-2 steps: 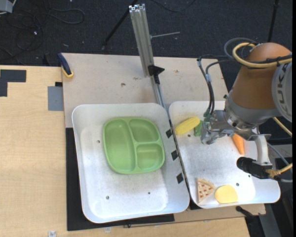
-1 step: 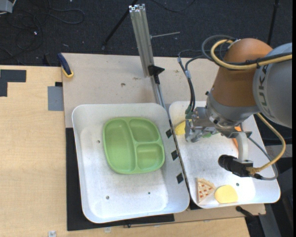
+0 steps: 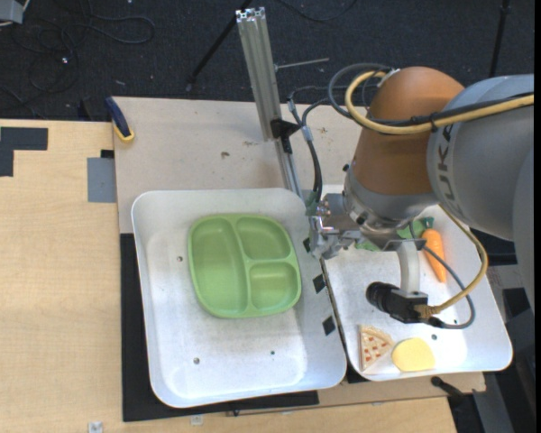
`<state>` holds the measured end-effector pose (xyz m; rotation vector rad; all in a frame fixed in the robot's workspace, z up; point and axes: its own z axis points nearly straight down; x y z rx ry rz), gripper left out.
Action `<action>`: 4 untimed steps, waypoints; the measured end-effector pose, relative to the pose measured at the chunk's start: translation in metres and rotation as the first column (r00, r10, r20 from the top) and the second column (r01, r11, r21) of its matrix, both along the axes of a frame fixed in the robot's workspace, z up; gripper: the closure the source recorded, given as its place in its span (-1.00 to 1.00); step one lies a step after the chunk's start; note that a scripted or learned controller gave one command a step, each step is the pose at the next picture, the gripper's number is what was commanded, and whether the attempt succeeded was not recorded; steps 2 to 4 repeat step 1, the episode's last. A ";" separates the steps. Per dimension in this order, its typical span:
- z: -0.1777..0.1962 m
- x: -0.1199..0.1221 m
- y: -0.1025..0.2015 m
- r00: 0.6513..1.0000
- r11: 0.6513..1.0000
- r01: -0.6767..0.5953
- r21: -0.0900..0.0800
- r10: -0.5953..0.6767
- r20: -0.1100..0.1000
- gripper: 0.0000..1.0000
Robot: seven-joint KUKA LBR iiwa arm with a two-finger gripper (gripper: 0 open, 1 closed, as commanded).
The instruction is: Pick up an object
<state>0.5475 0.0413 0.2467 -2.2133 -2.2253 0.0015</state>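
The jaws are found at the left rim of the right bin (image 3: 487, 354), beside the seam with the left bin (image 3: 162, 332); whether they are released or clenched cannot be told (the wrist hides them). The carrot (image 3: 435, 253) is judged the likeliest pick: it lies to the jaws' right, across the bin, long axis running far to near. The pizza slice (image 3: 372, 346) lies nearer the front, and the green plate (image 3: 245, 265) just left.
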 end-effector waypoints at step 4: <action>-0.003 0.010 0.060 1.000 1.000 0.000 0.000 0.000 0.000 1.00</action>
